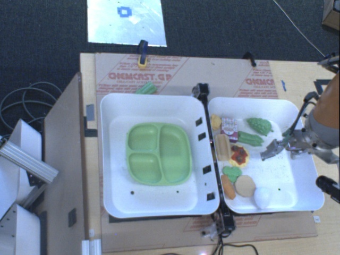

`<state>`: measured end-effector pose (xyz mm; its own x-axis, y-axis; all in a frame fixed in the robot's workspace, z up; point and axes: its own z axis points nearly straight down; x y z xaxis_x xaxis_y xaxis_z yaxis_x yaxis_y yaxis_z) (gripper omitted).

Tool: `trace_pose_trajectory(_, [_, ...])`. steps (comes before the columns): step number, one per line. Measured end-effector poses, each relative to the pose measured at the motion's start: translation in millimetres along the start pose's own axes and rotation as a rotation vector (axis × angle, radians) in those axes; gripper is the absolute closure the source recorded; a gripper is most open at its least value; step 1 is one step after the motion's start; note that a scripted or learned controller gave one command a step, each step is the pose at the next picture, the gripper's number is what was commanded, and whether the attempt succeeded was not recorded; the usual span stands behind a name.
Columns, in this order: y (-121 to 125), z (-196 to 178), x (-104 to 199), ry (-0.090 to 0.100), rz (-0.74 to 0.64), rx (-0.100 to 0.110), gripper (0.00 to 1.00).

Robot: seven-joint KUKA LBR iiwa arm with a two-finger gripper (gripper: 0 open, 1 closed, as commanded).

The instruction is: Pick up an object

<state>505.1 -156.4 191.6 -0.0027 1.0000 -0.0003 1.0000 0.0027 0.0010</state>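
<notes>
- Gripper [268, 151] low over the right bin [297, 110], reaching in from the right; fingers look spread a little with nothing between them, so empty by the look of it.
- Toy foods crowded along that bin's left side, beside the divider: green leafy piece [259, 125] near the top; green pod [249, 138] just below it; small white-and-red packet [229, 125]; tan stick [222, 146]; yellow slice with red bits [239, 155]; orange carrot [228, 187]; tan round [245, 185]; white ball [263, 197] near the front wall.
- Nearest candidates to the fingertips: green pod and yellow slice, both just left of the gripper; no contact visible.
- Likely poised this way to descend on a piece from above.
- Bare floor across the bin's right half; ample room there for approach and retreat; pieces by the divider tighter, wall close behind them.
- Left bin [114, 110] holding a green divided plate [159, 154], well apart.
</notes>
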Motion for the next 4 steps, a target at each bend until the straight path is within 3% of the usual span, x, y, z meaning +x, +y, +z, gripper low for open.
trace_pose_trajectory(1, [61.7,110.4,1.3,-0.002,-0.002,-0.007,0.0])
trace_pose_trajectory(2, [115.9,106.1,27.1,-0.001,-0.005,-0.006,0.0])
trace_pose_trajectory(3, [78.2,107.4,36.8,0.001,0.003,0.002,0.0])
trace_pose_trajectory(4, [81.0,95.6,36.2,0.0,0.002,-0.005,1.0])
